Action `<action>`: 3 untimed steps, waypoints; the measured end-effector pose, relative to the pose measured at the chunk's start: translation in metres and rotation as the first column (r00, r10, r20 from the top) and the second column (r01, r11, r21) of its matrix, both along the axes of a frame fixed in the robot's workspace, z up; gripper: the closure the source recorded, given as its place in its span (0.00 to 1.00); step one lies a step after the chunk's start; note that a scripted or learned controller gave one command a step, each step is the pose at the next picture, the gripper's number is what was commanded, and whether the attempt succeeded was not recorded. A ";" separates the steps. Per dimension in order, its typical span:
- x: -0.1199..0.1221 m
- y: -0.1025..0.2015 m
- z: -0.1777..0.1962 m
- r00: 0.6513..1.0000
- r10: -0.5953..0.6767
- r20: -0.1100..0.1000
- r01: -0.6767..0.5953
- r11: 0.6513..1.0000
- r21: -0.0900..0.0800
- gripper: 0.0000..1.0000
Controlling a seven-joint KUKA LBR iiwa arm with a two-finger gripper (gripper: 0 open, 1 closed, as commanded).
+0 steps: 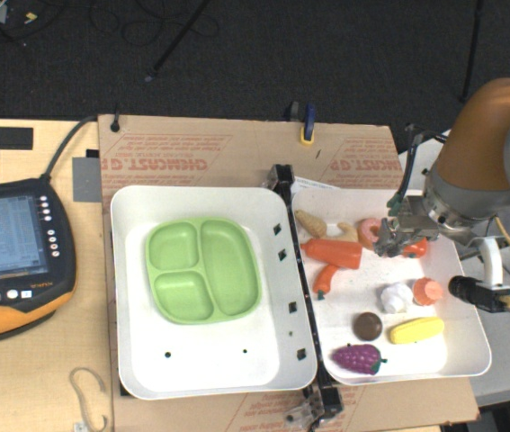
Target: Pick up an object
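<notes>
Tool [397,241] sits low in the right bin [470,354], beside a pink ring [368,232] and carrot [334,252]; finger state cannot be told.

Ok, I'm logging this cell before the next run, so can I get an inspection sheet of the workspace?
Surface: cardboard-covered bench bearing two white bins.
Job's things: right bin holds toy foods: orange carrot, yellow banana, purple grapes, brown ball, pink doughnut.
Clutter: left bin holds a green divided plate.
Grippers: gripper low over the right bin's far side; finger state unclear.
Cables: black cable running to the teach pendant.
Surroundings: dark floor behind.
</notes>
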State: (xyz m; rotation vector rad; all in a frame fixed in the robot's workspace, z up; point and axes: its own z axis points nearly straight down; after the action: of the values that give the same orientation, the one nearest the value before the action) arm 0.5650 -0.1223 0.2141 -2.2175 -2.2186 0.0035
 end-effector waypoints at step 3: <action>-0.044 0.135 0.018 1.000 0.002 0.000 -0.002 1.000 0.000 1.00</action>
State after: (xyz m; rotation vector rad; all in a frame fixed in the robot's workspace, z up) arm 0.5215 0.0122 0.2322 -2.2151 -2.2207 0.0029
